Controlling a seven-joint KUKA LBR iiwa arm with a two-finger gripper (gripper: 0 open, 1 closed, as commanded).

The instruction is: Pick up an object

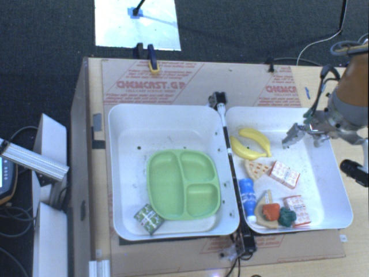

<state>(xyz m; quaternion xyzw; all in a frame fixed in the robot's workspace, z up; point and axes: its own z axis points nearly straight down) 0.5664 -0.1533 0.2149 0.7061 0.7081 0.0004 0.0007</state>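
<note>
My gripper (304, 138) hangs open over the upper right part of the right bin (331, 172), nothing between its fingers (290, 136). Two yellow bananas (252, 143) lie to its left, near the divider. Below it and a little left rest a tan waffle wedge (257, 169) and a red-and-white box (285, 175). Along the bin's front lie a blue bottle (247, 195), an orange-red piece (270, 211), a dark green piece (286, 216) and a second red-and-white box (297, 206).
The left bin (127, 149) holds a light green divided plate (184, 183) and a small green-and-white packet (149, 218) at its front left. A black rod (223, 126) runs along the divider between the bins. The grey arm (351, 97) enters from the right.
</note>
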